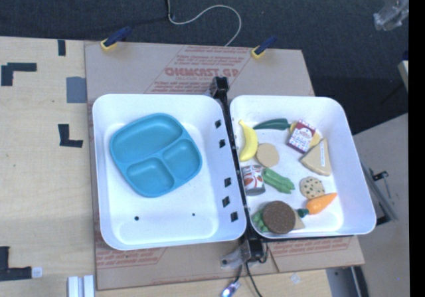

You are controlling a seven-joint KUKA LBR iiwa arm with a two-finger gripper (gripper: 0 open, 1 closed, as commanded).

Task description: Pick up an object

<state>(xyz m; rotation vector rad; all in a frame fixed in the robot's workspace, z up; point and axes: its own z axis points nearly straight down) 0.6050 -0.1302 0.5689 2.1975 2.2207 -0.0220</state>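
The right bin [352, 156] holds several toy foods. Among them are a yellow banana [247, 141], a dark green pepper [271, 124], a red and white carton [301, 136] and a pale cheese wedge [317, 157]. A tan disc [267, 155], a small can [253, 179], a green pod [278, 181], a cookie [311, 187], an orange carrot [321, 203] and a brown burger [279, 217] also lie there. My gripper [390, 11] shows as a blurred grey shape at the top right, high and far from the bins, with nothing seen in it.
The left bin [106, 209] holds a blue divided plate [155, 154]. Both bins rest on a cardboard sheet [199, 70] held by yellow-blue clamps [115, 38]. A black divider with clips [227, 156] runs between the bins. A white cable [206, 13] loops behind.
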